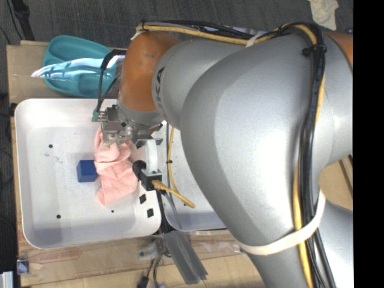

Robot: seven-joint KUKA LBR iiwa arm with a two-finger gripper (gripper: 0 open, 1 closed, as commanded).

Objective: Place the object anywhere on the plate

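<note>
One pink cloth point(115, 171) hangs beneath gripper point(115, 138)

A teal plastic bag point(75, 65) is lying upper left; a crumpled white cloth point(321, 8) is sitting upper right on the floor.

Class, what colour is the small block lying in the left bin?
Blue. The block shows best in the camera view, beside the pink cloth.
</note>
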